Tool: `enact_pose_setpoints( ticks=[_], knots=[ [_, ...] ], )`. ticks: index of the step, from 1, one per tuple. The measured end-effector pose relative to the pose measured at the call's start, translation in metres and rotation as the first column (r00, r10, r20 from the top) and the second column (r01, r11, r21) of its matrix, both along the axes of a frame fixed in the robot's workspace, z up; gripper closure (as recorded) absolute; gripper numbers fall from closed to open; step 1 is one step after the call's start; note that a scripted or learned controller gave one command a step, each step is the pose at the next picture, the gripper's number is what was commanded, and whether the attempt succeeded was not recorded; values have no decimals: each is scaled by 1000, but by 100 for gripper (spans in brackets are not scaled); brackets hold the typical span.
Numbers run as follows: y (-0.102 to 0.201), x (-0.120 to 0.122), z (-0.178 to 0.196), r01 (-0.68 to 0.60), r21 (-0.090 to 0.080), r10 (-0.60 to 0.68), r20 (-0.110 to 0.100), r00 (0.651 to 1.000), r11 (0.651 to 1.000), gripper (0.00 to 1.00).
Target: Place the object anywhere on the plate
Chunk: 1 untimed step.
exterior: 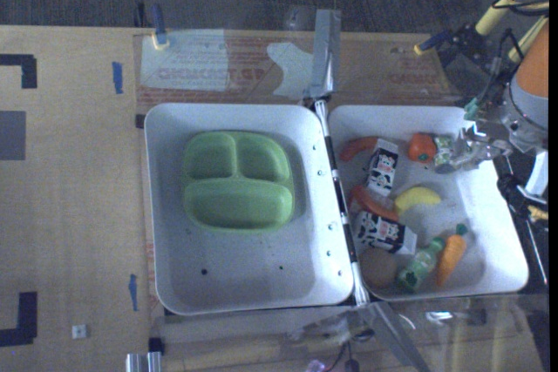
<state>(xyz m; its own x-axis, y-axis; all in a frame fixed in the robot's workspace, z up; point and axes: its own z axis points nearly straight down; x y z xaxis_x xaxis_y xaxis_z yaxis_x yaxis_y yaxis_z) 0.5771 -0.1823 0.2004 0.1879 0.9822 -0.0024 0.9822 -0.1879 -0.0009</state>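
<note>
1. Plate (237, 181), the green one with three compartments, lies flat in the left bin (166, 274), toward its far half, with nothing on it.
2. Which object is meant is not settled by the scene: the right bin (510, 266) holds a crowd of small things, and the gripper (460, 151) hovers over that bin's far right corner, just beside a small orange and green piece (422, 147).
3. Whether the jaws are apart or together I cannot tell; the metal there is a blur, and nothing is clearly seen between them.
4. Risk one: the things lie packed. Two milk cartons (381, 168), a yellow banana (418, 198), a red pepper (357, 148), a carrot (451, 255) and a green bottle (420, 265) sit close or touching, so a descent could nudge a neighbour or pinch two at once.
5. Risk two: the piece nearest the gripper looks rounded and small; I judge it could squirt out of a closing grip.
6. Risk three: the bin walls and the metal divider (336, 187) between the bins stand in the carry path, so a low pass could knock a loosely held thing free before it reaches the plate.
7. The plate's raised ridges could let a round object roll toward a compartment edge on release.
</note>
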Motion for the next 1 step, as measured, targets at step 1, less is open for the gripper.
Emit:
enact_pose_setpoints(
  ticks=[1],
  knots=[
    [13,-76,15,-398,3,398,1,917,917,100]
  ],
)
